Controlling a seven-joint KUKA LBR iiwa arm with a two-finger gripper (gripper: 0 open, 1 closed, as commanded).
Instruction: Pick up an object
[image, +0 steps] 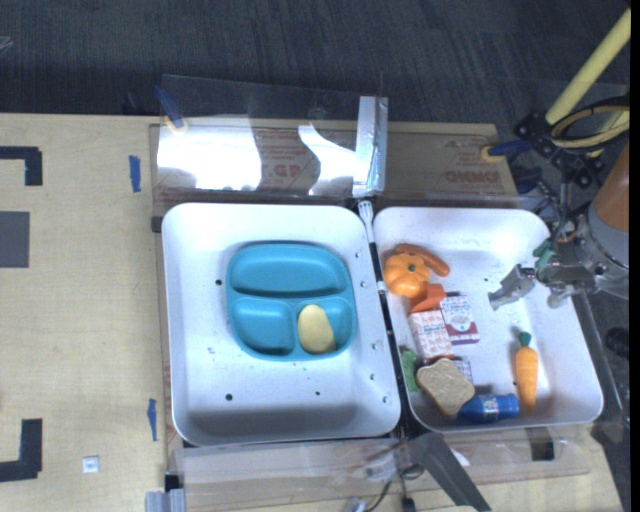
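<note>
Bench bins: left bin (200, 400) holds blue tray (262, 300) with yellow egg (316, 328); jaws spread wide, nothing between them.

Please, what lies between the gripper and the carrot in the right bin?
In the camera view, the stretch between the gripper and the carrot is bare white floor of the right bin; no object lies there.

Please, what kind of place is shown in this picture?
Probably a robot test bench in a lab, not a kitchen: two white bins side by side, toy food such as a carrot and pumpkin, and the gripper reaching in.
</note>
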